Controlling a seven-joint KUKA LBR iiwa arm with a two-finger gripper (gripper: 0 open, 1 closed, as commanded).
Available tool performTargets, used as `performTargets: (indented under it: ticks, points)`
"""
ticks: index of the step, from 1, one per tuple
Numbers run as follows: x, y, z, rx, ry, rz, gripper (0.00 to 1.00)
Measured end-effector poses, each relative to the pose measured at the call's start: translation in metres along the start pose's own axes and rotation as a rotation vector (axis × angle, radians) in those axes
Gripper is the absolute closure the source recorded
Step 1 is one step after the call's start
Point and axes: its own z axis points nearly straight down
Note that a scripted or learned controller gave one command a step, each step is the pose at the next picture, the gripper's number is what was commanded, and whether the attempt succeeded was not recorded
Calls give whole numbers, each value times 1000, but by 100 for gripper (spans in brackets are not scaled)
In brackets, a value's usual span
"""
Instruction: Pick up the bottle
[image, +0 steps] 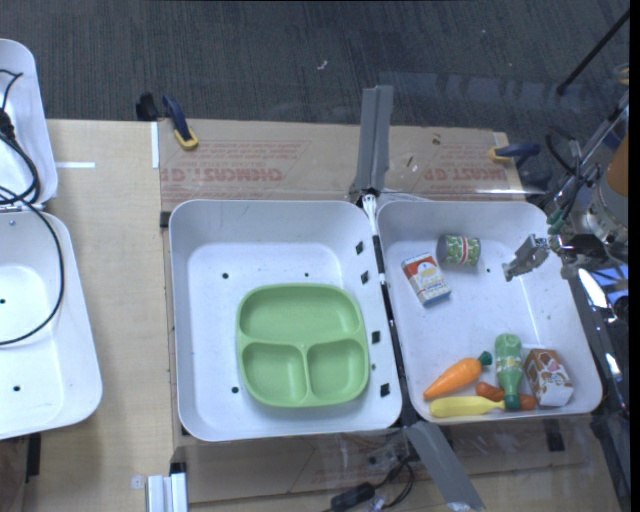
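1. Currently, the two-finger metal gripper (522, 260) is seen at the right of the frame, above the upper right part of the right-hand shallow white bin (490, 235); whether its fingers are spread or pressed together cannot be told, and nothing is seen held between them.
2. The small green plastic bottle (509, 368) is found lying in the lower right corner of that bin, well apart from the gripper.
3. Crowding is judged the main risk: the bottle is pressed in just beside the red-and-white juice carton (547, 378) on its right, with the orange toy carrot (453, 377) and the yellow toy banana (466, 406) close on its left.
4. A neighbour could be pinched instead of the bottle, or knocked aside, if the descent is placed slightly off.
5. The bin wall near that corner could be struck by a finger, since little room is left there.
6. The green-labelled tin can (459, 249) and the white-and-red carton (426, 278) lie nearer the gripper and could be mistaken for the target.
7. The green divided plate (302, 345) in the left-hand bin is judged to be out of the way.
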Motion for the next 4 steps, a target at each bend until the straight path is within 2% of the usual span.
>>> performTargets:
  ticks: [1, 2, 3, 4]
  points:
    - [10, -11, -1, 0, 1, 24, 0]
    - [16, -44, -48, -1, 0, 4, 0]
    - [-36, -58, -40, 0, -1, 86, 0]
    - [-9, -70, 115, 0, 1, -244, 0]
